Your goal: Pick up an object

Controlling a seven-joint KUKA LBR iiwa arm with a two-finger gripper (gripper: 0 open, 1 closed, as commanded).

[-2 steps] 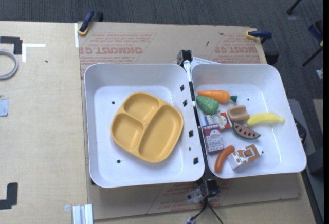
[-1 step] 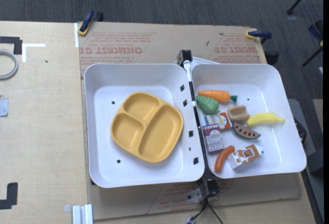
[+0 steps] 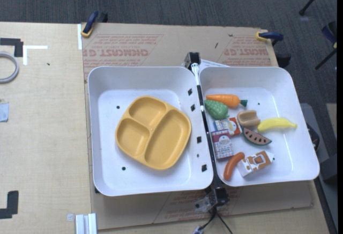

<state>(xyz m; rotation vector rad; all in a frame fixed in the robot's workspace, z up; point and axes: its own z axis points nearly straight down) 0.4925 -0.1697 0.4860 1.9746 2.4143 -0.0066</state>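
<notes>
Looking for something to lift, we find every candidate in the right bin (image 3: pixel 300 120), a loose huddle of toy food toward its left half: a carrot (image 3: pixel 225 100) at the top with a green leafy piece (image 3: pixel 216 110) just below it, a small brown bun-like piece (image 3: pixel 248 118), a banana (image 3: pixel 276 125) lying apart to the right, a watermelon slice (image 3: pixel 256 137), two small printed cartons (image 3: pixel 222 139) by the dividing wall, a red sausage (image 3: pixel 232 166) and a white carton (image 3: pixel 255 163) at the bottom. We judge the banana the easiest pick, since it has free space around it. We see nothing of the pincer here, so we cannot tell its state. In the left bin (image 3: pixel 107 120) a yellow divided plate (image 3: pixel 154 132) sits alone. Both bins rest on a cardboard sheet (image 3: pixel 128 48) clamped at its corners, presumably to stop sliding; its mirrored print is unclear, and the carton labels are too small to read.
</notes>
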